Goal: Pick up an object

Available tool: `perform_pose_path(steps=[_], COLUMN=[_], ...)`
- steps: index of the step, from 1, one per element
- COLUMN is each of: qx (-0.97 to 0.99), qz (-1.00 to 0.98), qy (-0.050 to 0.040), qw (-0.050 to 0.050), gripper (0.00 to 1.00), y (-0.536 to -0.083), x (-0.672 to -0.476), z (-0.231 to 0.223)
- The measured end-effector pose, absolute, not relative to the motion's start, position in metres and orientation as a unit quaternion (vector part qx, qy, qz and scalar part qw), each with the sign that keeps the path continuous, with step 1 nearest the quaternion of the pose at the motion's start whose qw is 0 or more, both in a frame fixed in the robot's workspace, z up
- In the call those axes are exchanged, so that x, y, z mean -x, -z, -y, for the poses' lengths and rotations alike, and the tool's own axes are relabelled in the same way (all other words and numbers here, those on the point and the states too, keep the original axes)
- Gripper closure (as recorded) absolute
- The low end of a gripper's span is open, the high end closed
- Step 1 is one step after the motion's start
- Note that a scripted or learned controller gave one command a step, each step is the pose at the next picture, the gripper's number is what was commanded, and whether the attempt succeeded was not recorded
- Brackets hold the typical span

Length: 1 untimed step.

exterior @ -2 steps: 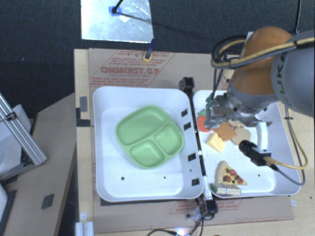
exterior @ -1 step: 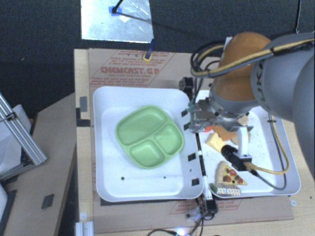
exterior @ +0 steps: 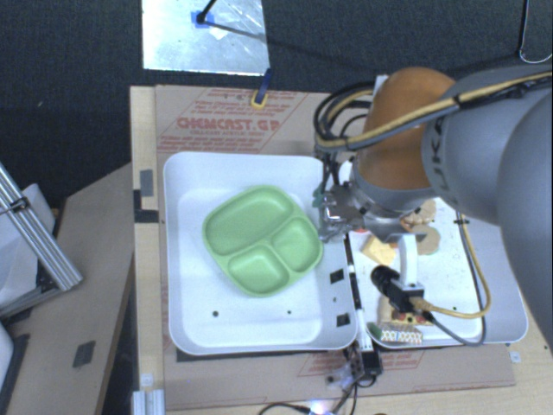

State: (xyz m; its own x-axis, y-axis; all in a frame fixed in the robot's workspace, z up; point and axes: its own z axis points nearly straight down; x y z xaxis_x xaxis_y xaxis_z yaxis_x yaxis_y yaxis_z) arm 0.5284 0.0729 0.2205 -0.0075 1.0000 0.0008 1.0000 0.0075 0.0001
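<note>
A light green divided plate (exterior: pixel 262 239) lies in the left white bin (exterior: pixel 190 318), tilted a little clockwise. The arm's orange band and grey wrist hang over the right bin (exterior: pixel 497 318). Below them my gripper (exterior: pixel 330 210) reaches down at the wall between the two bins, just right of the plate's upper right rim. I see nothing held in it. Under the wrist in the right bin lie a yellow wedge-shaped piece (exterior: pixel 377 249) and some beige pieces (exterior: pixel 425 232), partly hidden by the arm.
A small striped green and white object (exterior: pixel 397 336) rests at the right bin's front left corner. Brown cardboard (exterior: pixel 225 124) lies under both bins, with a shiny metal sheet (exterior: pixel 203 24) behind it. A metal frame (exterior: pixel 34 240) stands at the far left.
</note>
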Motion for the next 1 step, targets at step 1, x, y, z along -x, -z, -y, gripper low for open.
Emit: perform_pose_path(steps=[1], qx=[0.705], qz=[0.710], qy=[0.0005], qw=[0.000], gripper=[1.00], y=[-0.2282], x=[-0.5198], z=[-0.0799])
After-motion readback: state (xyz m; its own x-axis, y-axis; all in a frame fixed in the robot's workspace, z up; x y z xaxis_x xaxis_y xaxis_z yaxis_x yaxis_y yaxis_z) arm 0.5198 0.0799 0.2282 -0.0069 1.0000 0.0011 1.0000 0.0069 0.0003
